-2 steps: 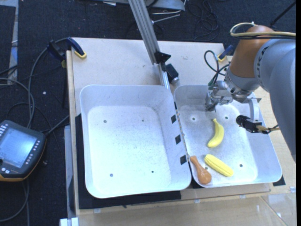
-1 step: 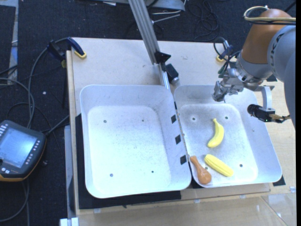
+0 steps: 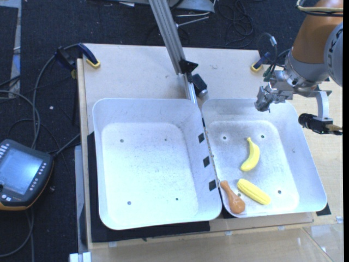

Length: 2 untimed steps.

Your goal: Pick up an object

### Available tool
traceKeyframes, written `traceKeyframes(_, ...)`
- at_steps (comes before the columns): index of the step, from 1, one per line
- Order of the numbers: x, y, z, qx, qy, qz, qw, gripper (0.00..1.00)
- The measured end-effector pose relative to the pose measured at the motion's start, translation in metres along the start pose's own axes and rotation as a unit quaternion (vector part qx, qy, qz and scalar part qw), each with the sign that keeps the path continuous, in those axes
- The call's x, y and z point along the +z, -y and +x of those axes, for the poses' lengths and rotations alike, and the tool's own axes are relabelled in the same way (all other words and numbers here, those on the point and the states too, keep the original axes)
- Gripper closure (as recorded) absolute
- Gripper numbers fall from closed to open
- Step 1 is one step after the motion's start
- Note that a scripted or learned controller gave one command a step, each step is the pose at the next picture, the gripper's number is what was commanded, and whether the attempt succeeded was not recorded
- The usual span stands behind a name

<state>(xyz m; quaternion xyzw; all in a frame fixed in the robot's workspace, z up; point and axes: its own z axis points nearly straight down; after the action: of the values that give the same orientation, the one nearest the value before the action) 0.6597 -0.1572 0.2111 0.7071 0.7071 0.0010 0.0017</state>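
In the right bin [image 3: 294,146] lie three objects. A yellow banana [image 3: 251,155] rests near the bin's middle. A yellow corn cob [image 3: 253,191] lies toward the front, and an orange chicken drumstick [image 3: 233,198] sits at the front left corner beside it. My gripper [image 3: 264,103] hangs over the bin's back edge, well above and behind the banana, with nothing seen between its fingers.
The left bin [image 3: 109,124] sits alongside, parted from the right one by a raised rim. A slanted metal post [image 3: 170,31] rises from the bench behind the bins. Yellow clamps [image 3: 91,63] mark the bench's back corners. A teach pendant [image 3: 22,173] lies off the bench at left.
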Motion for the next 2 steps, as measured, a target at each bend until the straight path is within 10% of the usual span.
traceKeyframes(2, -0.053, 0.028, 0.049, -0.002, -0.001, 0.002, 1.0000, 1.00)
